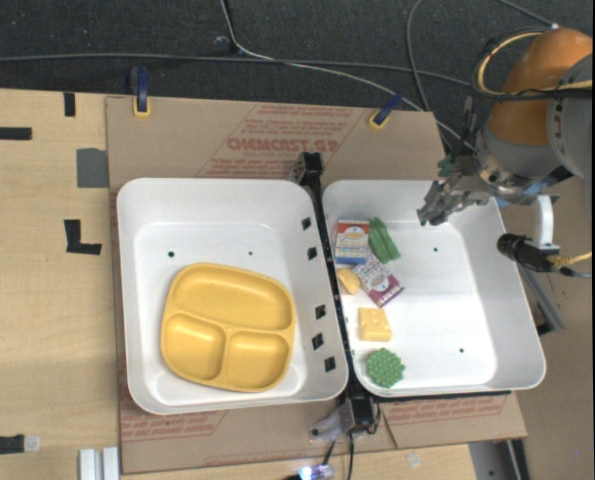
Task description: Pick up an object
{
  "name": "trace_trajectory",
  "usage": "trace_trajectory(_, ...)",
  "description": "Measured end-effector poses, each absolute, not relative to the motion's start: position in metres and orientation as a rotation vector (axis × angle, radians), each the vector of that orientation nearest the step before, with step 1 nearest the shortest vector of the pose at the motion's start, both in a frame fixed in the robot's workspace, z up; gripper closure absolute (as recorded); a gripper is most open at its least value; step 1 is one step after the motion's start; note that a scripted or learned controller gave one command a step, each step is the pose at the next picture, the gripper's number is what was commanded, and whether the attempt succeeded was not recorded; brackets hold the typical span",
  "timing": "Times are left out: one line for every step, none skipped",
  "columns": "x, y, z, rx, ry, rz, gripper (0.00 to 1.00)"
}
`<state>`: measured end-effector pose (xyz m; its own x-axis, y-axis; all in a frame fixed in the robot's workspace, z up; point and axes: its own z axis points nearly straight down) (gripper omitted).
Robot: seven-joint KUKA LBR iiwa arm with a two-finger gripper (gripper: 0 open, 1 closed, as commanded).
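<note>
Yellow tray [229,326] in left bin [137,268]

Small toy foods [368,273], including a green studded ball [384,367], lie along the right bin's [477,298] left side.

Two white bins [137,268] sit on brown cardboard [267,138] printed with red lettering. The divided tray [227,326] is yellow. In the right bin lie a green ball [384,367], a yellow block [374,324], a purple packet [381,283], and a red-and-white box [351,240].
</note>
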<state>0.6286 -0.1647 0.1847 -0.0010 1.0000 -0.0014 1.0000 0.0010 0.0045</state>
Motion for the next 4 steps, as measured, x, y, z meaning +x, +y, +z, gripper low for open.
trace_trajectory(0.633, -0.165, 0.228, 2.217, 2.221, 0.003, 1.0)
trace_trajectory(0.634, -0.164, 0.268, 2.217, 2.221, 0.003, 1.0)
trace_trajectory(0.638, -0.113, 0.266, 2.216, 2.228, 0.0, 1.0)
trace_trajectory(0.642, -0.063, 0.26, 2.216, 2.229, 0.0, 1.0)
